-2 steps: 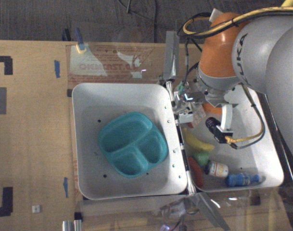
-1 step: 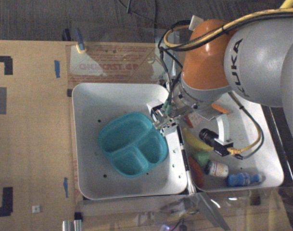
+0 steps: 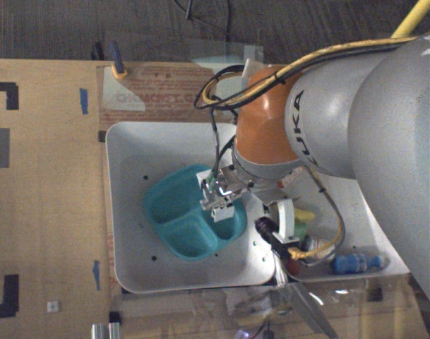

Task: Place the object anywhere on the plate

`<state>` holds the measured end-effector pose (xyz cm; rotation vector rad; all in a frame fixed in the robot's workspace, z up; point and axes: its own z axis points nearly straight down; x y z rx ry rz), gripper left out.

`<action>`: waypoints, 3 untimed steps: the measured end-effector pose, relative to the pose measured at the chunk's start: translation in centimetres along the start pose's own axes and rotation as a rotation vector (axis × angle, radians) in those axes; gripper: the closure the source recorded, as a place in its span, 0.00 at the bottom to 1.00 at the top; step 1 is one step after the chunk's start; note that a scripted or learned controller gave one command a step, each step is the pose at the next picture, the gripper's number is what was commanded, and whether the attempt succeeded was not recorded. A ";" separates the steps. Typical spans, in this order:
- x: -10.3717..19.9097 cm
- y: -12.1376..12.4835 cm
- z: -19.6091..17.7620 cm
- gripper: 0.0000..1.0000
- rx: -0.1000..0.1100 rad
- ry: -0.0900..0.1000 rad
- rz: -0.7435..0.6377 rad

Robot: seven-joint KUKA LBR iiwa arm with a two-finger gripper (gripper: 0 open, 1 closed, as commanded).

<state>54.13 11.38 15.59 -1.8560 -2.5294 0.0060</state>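
The gripper hangs over the right edge of the teal plate, positioned for a release there. Finger spread and contents cannot be determined. Which object is to be placed cannot be determined either. Beyond, a blue bottle and other items lie in the right bin.

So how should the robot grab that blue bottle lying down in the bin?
My guess: across the middle of the blue bottle, coming straight down from above. It lies on its side at the bin's near edge, so its round body is the widest free part. The cap end looks narrower. Other small items crowd its left end, so stay clear of that.
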 end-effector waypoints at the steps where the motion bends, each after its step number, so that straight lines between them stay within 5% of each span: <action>1: -0.1 0.0 0.0 0.00 -0.001 0.000 0.002; 2: -2.2 -7.3 -14.2 0.00 -0.003 -0.001 -0.111; 3: -2.4 -5.0 -15.0 0.00 -0.004 -0.002 -0.080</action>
